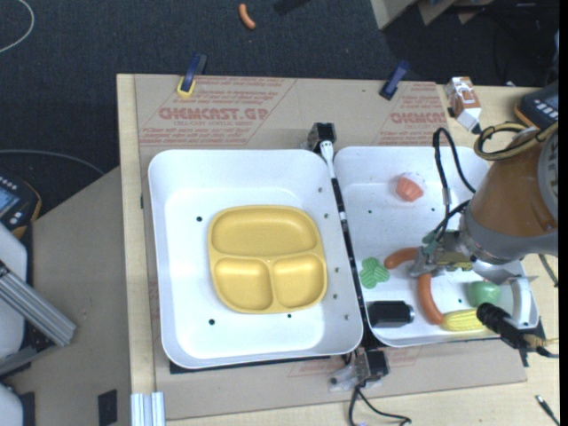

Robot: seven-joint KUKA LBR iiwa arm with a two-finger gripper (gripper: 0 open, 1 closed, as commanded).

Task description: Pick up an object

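My gripper (432, 258) reaches down into the right bin (373, 171) from the right, with its tip low among the toys near the bin's front. An orange sausage-shaped toy (427, 298) lies just below the tip, and a second orange piece (401, 256) sits just left of it. A green leafy toy (374, 272) rests further left, a yellow corn toy (461, 320) and a green toy (485, 291) lie at the front right, and a black block (390, 312) sits at the front left. A pink-orange toy (409, 188) lies apart at the back.
The left bin (177, 238) holds a yellow divided plate (266, 257). A black divider strip (340, 216) runs between the bins. Cables (448, 171) hang over the right bin beside the arm (519, 202). Clamps and small devices sit along the bench's far edge.
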